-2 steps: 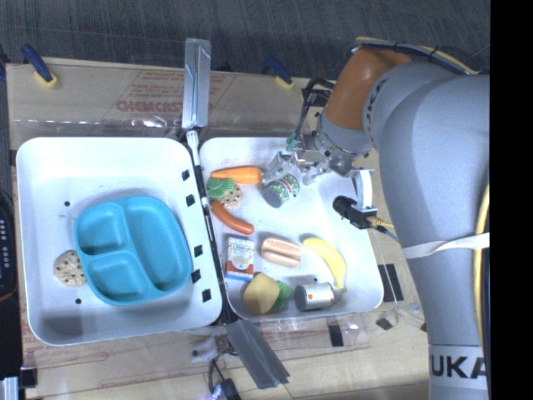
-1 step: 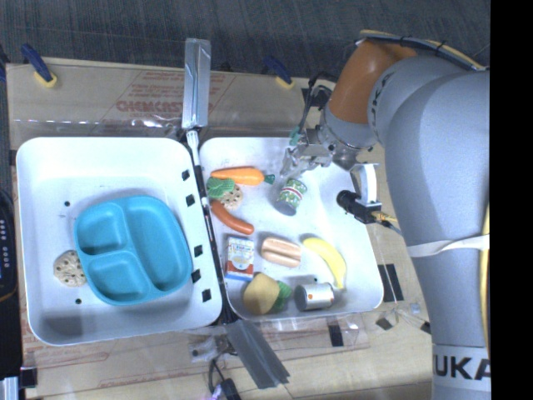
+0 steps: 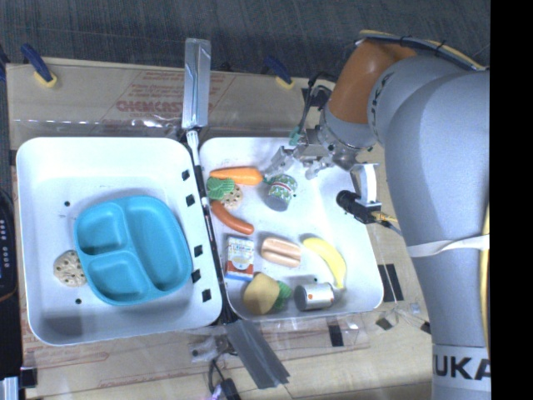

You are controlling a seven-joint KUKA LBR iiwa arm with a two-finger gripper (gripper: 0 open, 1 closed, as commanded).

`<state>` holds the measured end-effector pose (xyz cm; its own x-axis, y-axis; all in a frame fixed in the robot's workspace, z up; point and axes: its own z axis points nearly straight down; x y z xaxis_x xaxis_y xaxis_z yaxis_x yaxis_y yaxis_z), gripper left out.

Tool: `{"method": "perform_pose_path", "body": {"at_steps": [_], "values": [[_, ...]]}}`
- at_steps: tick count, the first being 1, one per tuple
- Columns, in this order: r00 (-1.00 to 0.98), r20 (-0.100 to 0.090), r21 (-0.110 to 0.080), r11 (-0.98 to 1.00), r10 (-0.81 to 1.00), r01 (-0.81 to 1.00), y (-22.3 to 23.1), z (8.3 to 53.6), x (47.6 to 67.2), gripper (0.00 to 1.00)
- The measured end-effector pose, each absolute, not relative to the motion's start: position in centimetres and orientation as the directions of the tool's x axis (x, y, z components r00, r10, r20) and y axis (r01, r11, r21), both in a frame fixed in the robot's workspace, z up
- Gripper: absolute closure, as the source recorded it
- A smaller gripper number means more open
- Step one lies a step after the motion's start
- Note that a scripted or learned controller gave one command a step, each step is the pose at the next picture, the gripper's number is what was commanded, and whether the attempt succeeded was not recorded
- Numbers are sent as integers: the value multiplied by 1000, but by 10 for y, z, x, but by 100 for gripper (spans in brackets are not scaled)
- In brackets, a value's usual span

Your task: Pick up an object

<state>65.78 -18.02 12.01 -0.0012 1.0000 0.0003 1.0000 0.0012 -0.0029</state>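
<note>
My gripper (image 3: 293,162) reaches into the back of the right bin (image 3: 354,227), its fingers spread open just above a small green-and-white can (image 3: 282,191). The can lies under the fingertips and is not between them. A carrot (image 3: 237,175) lies to the left of the gripper. Below it are a cookie with a green piece (image 3: 223,192) and a sausage (image 3: 231,217). Further forward lie a small carton (image 3: 240,255), a hot dog (image 3: 281,251), a banana (image 3: 326,257), a yellow-green fruit (image 3: 261,293) and a silver can (image 3: 315,295).
The left bin (image 3: 42,173) holds a blue divided plate (image 3: 132,248) and a cookie (image 3: 70,267) at its left side. A metal divider clamp (image 3: 196,82) stands at the back between the bins. The arm's body covers the right side of the bench.
</note>
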Motion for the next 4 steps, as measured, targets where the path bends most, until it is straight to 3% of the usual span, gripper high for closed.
{"method": "perform_pose_path", "body": {"at_steps": [1, 2, 3, 4], "values": [[-96, 2, -4, 96, 995, 995, -156, 91, 643, 0], [-96, 2, -3, 96, 995, 995, -156, 92, 643, 0], [-100, 2, -2, 100, 995, 995, -156, 103, 644, 100], [-103, 1, -2, 103, 995, 995, -155, 113, 645, 100]]}}
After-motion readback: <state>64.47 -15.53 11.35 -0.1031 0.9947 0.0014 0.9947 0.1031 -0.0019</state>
